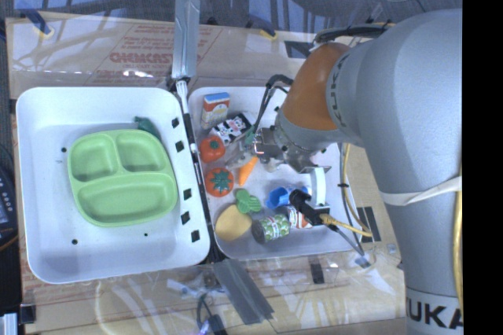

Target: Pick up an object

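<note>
Just beside the carrot [247,170] hangs the claw [263,150]; its grip state cannot be told.

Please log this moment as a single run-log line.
phase: reaching | hand: low over right bin, among toys | nearest: carrot, tomato | left bin: green tray | grasp: not confirmed
</note>
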Available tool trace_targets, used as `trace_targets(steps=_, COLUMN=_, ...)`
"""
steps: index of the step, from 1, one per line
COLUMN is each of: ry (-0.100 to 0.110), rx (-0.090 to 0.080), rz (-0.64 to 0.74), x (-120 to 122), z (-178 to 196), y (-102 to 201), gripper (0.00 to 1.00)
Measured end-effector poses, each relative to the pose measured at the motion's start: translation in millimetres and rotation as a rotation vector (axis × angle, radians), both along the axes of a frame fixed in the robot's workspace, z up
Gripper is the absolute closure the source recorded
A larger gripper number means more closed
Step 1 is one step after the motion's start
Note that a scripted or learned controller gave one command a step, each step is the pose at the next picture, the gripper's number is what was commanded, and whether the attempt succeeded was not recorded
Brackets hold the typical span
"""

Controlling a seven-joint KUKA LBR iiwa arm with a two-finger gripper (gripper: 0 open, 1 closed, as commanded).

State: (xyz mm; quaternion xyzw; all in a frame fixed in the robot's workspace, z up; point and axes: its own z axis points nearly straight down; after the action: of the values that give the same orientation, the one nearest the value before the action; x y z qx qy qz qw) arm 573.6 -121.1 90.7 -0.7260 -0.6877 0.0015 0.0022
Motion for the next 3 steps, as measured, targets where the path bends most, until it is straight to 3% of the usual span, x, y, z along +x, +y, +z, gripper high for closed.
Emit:
trace_targets(steps=1, ry=-0.001, rx=0.000, rz=0.000, x=0.1, z=0.2, y=-0.2, gripper=0.00)
trace_targets(steps=2, ry=0.004, rx=0.000, rz=0.003, x=-0.6, z=9.1, y=-0.2, gripper=1.00)
trace_targets(steps=3, ry=0.000, rx=0.001, rz=0.038, x=-66.4, z=0.4, y=-30.7, gripper=1.00)
